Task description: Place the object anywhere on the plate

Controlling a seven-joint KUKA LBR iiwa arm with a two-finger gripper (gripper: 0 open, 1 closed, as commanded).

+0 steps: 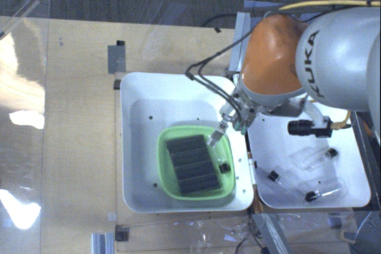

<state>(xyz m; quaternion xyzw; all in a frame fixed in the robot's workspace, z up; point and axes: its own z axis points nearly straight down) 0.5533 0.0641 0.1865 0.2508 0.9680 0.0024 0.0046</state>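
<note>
Plate, green w/ a raised rim, sits in the left bin, and a dark ribbed block already lies on it, filling most of the plate's middle at a slant. If that block is the object, the placing looks done as far as I can judge, and what's left is for the arm to get clear. Can't be sure though, since a small dark bit also rests on the plate, just below the fingertips and beside the block's right edge. Either could be the task's thing.

Gripper hangs over the plate's upper right rim, tip right at the block's top right corner. From here the fingers read as one thin pale sliver, so I can't tell if they're spread or pressed together, and I see nothing betw. them. Touching the block or just above it? Can't tell either.

Arm comes in from the right, orange band bulging above the wrist, grey body over the divide betw. the bins, wrist tilted down and left so the fingers point toward the block. Black cables loop off the wrist, up and left of the fingers.

Off to the right of the fingers, the right bin holds some clear plastic bits and a couple of small dark pieces, well apart from the plate.
</note>
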